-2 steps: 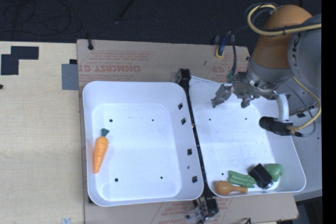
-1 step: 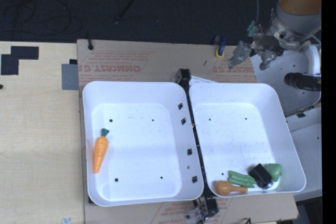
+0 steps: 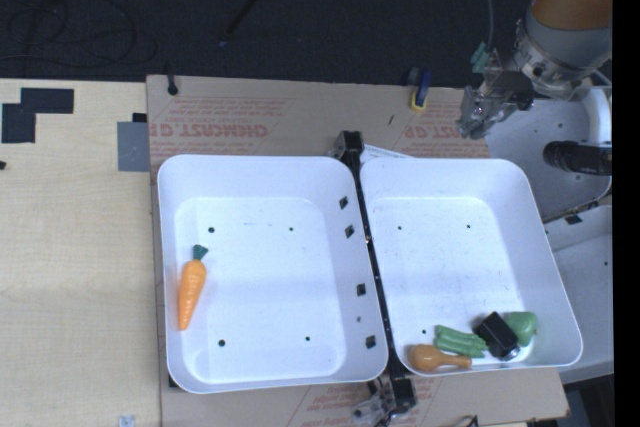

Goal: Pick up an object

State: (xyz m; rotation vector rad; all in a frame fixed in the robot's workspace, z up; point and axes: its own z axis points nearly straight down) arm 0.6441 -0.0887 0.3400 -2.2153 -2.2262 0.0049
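An orange toy carrot [image 3: 190, 291] with a green top lies near the left wall of the left bin [image 3: 255, 177]. In the near right corner of the right bin [image 3: 450, 183] sit a tan pear-shaped toy [image 3: 437, 358], a green pod-like toy [image 3: 460, 341], a black block [image 3: 496, 334] and a round green toy [image 3: 521, 324], packed close together. My gripper [image 3: 476, 122] hangs above the bench behind the right bin's far edge, well away from all the objects. Nothing shows between its fingers.
The two white bins stand side by side on a cardboard sheet [image 3: 300, 120], joined by a black clamp strip [image 3: 362, 250]. A blue-and-yellow clip [image 3: 420, 88] stands at the back. A wooden bench top [image 3: 70, 265] lies to the left.
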